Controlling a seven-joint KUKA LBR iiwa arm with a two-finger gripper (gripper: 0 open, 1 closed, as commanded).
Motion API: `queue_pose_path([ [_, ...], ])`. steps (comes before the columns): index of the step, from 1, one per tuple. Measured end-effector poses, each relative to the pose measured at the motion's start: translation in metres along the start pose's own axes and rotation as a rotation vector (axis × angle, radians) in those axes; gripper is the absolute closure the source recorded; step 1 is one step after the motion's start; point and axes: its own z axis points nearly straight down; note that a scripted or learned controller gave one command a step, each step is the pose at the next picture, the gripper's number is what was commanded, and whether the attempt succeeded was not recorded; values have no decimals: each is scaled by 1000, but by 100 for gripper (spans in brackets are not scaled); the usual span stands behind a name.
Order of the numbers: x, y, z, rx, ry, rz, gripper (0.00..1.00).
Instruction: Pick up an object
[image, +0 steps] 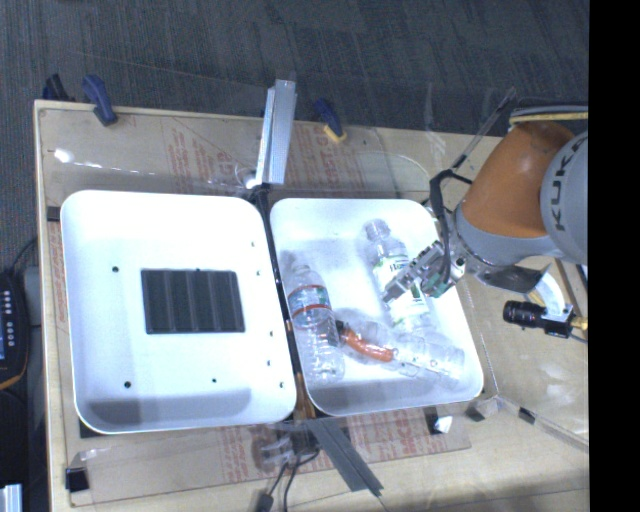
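My gripper (412, 283) hangs over the right side of the right bin (300, 225), directly above a clear bottle with a white and green label (384, 258) that lies pointing to the back. A second clear bottle with a red and blue label (311, 318) lies along the bin's left side. Between them, toward the front, rests an orange-handled tool (364, 348). A crumpled clear plastic piece (436, 355) sits at the front right. The gripper hides the lower part of the green-labelled bottle.
The left bin (90, 230) holds a dark ribbed rectangle (193, 300) in its middle. A metal bar (275, 130) stands at the back between the bins. Blue clamps (98, 98) grip the bench's back edge.
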Motion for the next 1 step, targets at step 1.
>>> queue_pose_path([
  [1,38,-51,-124,-3,-5,102,100],
])
